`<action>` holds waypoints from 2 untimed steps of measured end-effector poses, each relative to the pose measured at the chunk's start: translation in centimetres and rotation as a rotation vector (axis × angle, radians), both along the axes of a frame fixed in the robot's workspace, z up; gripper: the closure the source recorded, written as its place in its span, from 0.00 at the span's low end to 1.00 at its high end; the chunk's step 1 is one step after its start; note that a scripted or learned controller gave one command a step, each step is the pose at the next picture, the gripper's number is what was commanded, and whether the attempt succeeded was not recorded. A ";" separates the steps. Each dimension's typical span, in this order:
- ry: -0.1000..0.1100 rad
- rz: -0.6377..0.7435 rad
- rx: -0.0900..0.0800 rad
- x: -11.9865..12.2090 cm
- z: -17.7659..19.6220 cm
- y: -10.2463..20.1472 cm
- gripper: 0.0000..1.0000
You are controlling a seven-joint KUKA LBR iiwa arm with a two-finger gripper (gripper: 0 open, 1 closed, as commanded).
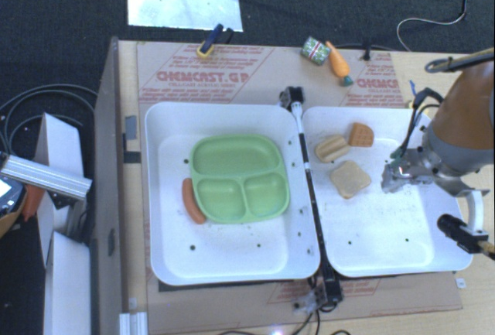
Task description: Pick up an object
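Observation:
In the right bin (387, 248) lie three toy food pieces: a tan bread slice (350, 178), a pale bun (332, 148) and a small orange-brown waffle piece (360, 135). My gripper (396, 176) hangs low over the right bin's middle, just right of the bread slice, with the grey and orange arm behind it. Nothing shows between its fingers. In the left bin (174, 248) sits a green divided plate (238, 177), and an orange sausage (192, 201) lies along its left side.
On the cardboard behind the bins lie a toy carrot (338, 61), a small green can (315, 49) and a yellow-black clip (211, 42). A black divider bar (305, 163) runs between the bins. Cables and white boxes stand to the left of the bench.

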State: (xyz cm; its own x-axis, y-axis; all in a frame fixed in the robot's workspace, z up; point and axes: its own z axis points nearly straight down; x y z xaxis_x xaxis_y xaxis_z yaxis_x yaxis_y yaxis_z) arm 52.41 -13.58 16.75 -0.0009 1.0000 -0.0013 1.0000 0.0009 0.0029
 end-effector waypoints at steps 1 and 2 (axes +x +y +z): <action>0.001 0.001 0.001 0.0 0.0 0.1 0.00; 0.003 0.002 0.001 5.1 -6.2 0.8 0.00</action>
